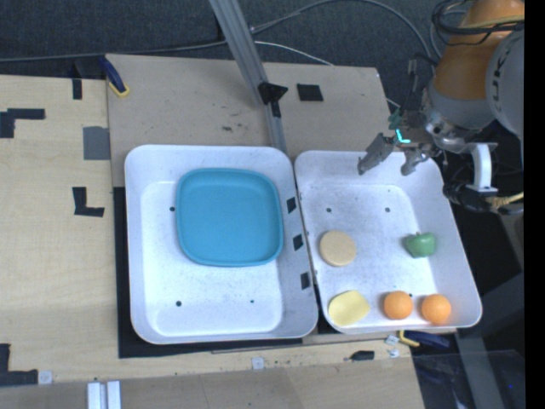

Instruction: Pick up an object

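My gripper (pixel 392 160) hangs over the far edge of the right bin (pixel 375 203), its two fingers spread open with nothing between them. Below it in that bin lie a round tan cookie-like disc (pixel 338 249), a green pepper-like piece (pixel 420 244), a pale yellow lump (pixel 348 308) and two orange balls (pixel 397 305) (pixel 436 308) along the near edge. All of them lie well nearer the front than the gripper.
The left bin (pixel 153 296) holds a square blue plate (pixel 229 216). A grey metal pole (pixel 247 58) slants down to the gap between the bins. Cables run across the dark floor at the back.
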`<control>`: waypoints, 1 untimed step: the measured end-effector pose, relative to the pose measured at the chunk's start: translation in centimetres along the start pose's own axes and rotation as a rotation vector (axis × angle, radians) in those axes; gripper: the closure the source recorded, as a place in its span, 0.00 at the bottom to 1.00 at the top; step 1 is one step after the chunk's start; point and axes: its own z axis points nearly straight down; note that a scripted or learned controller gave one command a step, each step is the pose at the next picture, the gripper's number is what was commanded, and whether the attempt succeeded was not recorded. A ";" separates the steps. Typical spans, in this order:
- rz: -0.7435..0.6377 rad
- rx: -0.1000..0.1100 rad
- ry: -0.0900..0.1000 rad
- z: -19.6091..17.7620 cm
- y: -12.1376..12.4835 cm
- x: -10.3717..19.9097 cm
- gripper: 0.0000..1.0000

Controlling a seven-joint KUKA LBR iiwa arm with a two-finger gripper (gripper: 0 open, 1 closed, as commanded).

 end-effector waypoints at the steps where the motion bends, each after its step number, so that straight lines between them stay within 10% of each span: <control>1: 0.000 0.000 0.000 0.0 0.0 0.0 0.00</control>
